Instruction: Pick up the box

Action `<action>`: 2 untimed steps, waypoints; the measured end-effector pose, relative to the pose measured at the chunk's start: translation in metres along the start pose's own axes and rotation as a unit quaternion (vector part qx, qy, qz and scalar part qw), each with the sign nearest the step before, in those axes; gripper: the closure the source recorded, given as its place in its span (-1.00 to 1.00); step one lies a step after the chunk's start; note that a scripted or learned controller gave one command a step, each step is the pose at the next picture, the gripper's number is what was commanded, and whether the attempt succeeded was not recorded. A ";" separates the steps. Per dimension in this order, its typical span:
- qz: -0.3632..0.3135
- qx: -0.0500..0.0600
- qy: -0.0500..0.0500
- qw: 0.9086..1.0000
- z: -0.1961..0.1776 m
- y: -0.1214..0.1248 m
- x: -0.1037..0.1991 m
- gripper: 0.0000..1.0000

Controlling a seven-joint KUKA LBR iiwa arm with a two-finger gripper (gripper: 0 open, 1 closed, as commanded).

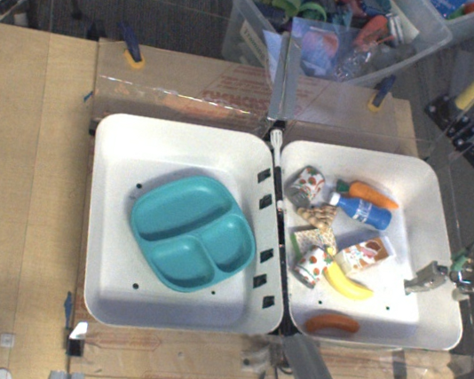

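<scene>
Two white bins sit side by side on the bench. The left bin (108, 208) has just a teal divided plate (192, 232) in it, three compartments, lying a bit tilted toward 5 o'clock.

The right bin (418, 183) holds all the small stuff, bunched up in its left half. The box (362, 256) w/ red and white print lies on its side roughly mid-bin, touching the yellow banana (346, 283) just at its 7 o'clock. At 9 o'clock from the box there's a greenish printed carton (312, 240), and below that a small can w/ red dots (311, 264). Up at 12 o'clock is a blue bottle w/ a white cap (361, 212), an orange carrot (373, 195) right behind it, and another printed can (309, 184) toward 10 o'clock. Some tan crumpled thing (316, 215) lies between them, can't tell what it is. An orange-red sausage-looking item (333, 323) rests at the bin's near edge, 6 o'clock.

The gripper (424, 278) comes in from 3 o'clock, sitting low over the right side of the right bin, well apart from the box, nothing between its fingers. It's small and blurry so can't tell if it's spread or closed.

A clear tub of toys (338, 17) sits at the back, 12 o'clock.
</scene>
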State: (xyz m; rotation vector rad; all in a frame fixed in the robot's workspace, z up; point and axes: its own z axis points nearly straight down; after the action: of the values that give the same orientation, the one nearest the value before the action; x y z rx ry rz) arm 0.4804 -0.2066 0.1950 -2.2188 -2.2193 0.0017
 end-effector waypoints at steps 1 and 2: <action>0.001 -0.002 -0.001 1.000 0.059 0.088 0.043 -1.00; -0.203 -0.012 -0.005 0.979 0.099 0.123 0.076 -1.00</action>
State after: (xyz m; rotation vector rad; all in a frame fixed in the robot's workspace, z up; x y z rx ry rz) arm 0.6034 -0.1304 0.0957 -1.7363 -2.6424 -0.0137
